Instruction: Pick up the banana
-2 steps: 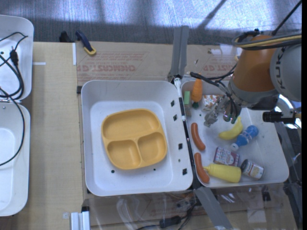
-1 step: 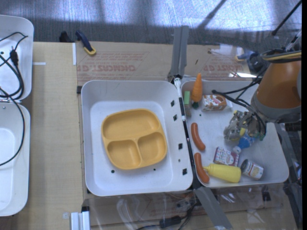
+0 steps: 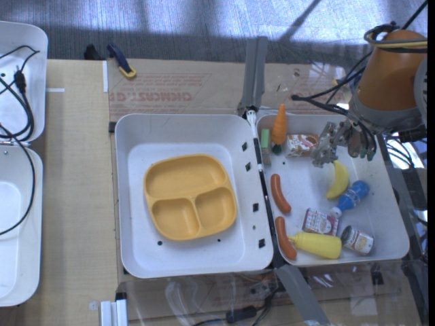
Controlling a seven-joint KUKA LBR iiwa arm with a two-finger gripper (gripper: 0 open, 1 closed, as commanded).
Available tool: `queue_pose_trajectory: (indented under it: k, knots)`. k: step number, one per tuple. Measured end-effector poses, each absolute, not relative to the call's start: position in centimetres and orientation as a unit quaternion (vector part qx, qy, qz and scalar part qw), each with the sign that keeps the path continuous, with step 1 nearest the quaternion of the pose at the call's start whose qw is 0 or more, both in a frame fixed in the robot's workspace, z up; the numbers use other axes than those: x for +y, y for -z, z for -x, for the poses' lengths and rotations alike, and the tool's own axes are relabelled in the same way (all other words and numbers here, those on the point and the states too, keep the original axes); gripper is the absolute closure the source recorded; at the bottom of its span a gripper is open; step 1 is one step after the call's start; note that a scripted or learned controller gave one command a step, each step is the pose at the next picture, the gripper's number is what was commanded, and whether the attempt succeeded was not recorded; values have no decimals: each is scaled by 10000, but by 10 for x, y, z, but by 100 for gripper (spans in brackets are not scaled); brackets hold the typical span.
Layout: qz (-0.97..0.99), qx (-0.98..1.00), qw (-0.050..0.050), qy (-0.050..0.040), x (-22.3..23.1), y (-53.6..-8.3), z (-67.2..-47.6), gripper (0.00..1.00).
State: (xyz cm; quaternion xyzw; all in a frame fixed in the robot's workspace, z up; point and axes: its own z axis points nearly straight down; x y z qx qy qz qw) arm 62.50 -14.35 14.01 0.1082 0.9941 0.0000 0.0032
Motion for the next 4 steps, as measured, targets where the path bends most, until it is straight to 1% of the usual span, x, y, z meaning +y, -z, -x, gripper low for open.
queue_pose_trajectory:
  k: [1,2,3,4]
  knots:
    - [-704,9975,19,1,-191,-93,-597,0]
    - [-462,9989,32,-1,-142,-131,-620,0]
    - [-658,9978,16,-2,-158,-92,-588,0]
    - [-657,9978,20,-3,-158,-93,-588,0]
